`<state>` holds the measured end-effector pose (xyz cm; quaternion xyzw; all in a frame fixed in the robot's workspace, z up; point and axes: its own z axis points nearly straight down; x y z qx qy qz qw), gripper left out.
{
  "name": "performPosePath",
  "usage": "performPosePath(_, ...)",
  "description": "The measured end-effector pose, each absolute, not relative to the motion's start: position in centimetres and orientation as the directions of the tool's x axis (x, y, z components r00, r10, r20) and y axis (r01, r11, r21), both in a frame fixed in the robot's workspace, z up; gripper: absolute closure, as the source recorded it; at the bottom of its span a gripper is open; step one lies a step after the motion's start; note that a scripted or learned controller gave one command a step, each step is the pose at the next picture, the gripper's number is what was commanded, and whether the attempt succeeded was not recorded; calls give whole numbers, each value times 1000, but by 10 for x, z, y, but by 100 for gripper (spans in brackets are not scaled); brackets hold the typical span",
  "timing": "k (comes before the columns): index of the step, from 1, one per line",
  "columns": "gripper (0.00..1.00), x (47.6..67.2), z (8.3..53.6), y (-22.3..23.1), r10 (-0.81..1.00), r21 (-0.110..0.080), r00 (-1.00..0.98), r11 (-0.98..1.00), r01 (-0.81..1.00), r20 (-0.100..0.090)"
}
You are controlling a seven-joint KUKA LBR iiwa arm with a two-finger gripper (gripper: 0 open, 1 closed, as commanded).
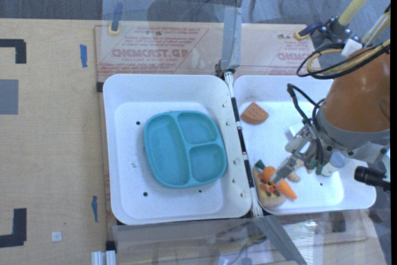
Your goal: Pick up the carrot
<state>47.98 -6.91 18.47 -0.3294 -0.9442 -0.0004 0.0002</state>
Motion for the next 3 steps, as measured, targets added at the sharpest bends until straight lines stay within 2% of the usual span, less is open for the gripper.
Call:
performPosePath(1, 0, 484, 94, -111, 640, 2, -768, 768, 640, -4)
performPosePath(2, 100, 484, 104, -114, 646, 5, -764, 764, 646, -7)
performPosePath(3, 100, 496, 201, -90, 790, 2, -613, 613, 790, -3)
